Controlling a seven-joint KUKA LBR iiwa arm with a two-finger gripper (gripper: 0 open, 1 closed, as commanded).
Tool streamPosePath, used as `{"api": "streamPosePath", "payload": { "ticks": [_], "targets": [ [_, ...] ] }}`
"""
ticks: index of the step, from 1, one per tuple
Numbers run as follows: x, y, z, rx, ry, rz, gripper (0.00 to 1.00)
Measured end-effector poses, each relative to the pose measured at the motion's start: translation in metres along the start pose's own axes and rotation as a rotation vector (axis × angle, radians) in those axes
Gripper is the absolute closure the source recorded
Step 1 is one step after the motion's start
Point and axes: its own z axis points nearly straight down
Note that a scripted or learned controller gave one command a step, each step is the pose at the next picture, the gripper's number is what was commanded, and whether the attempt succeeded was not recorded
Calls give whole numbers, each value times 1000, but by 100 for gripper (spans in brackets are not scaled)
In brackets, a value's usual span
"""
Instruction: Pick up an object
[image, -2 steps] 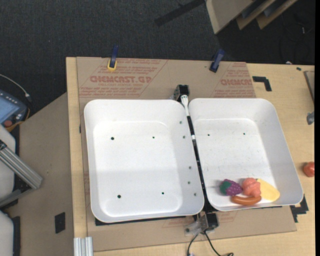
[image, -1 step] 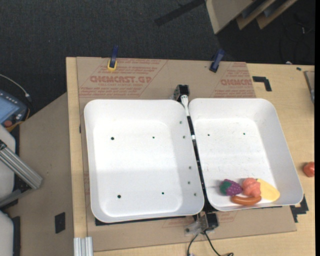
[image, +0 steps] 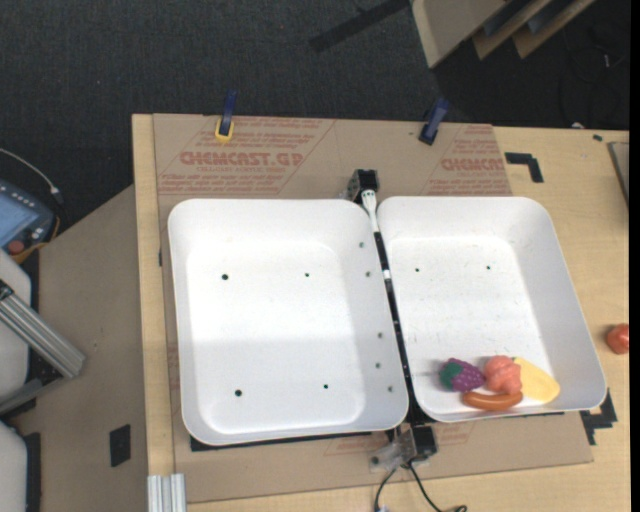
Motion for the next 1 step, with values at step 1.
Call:
{"api": "streamPosePath", "payload": {
  "ticks": [1],
  "targets": [
    [-4,0,1,2,0,0,0]
  ]
}}
